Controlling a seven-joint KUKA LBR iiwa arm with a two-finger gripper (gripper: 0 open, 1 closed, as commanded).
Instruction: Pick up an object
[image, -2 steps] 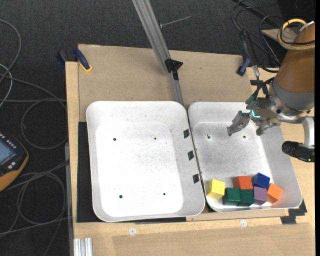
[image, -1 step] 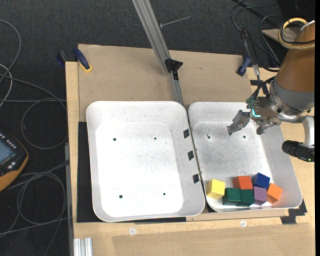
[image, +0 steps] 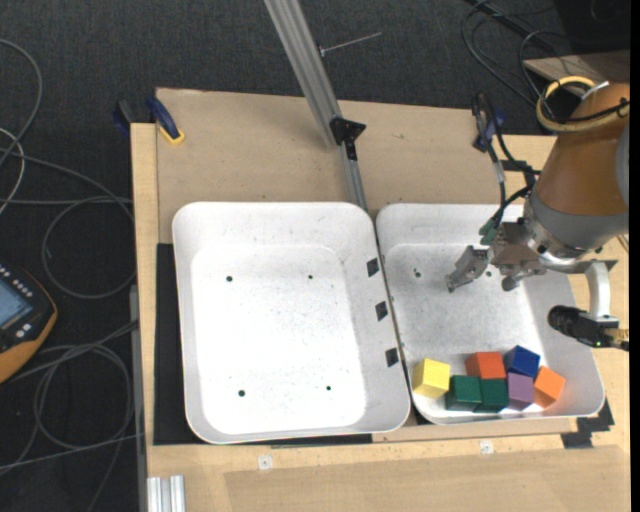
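Several coloured blocks lie bunched at the near edge of the right bin: a yellow block, two green blocks, a red-orange block, a blue block, a purple block and an orange block. My gripper hangs over the upper middle of the right bin, well behind the blocks. Its fingers are spread apart with nothing between them.
The left bin sits beside the right one, with black clips along the shared rim. A grey metal pole slants up from behind the bins. Cables lie on the floor to the left.
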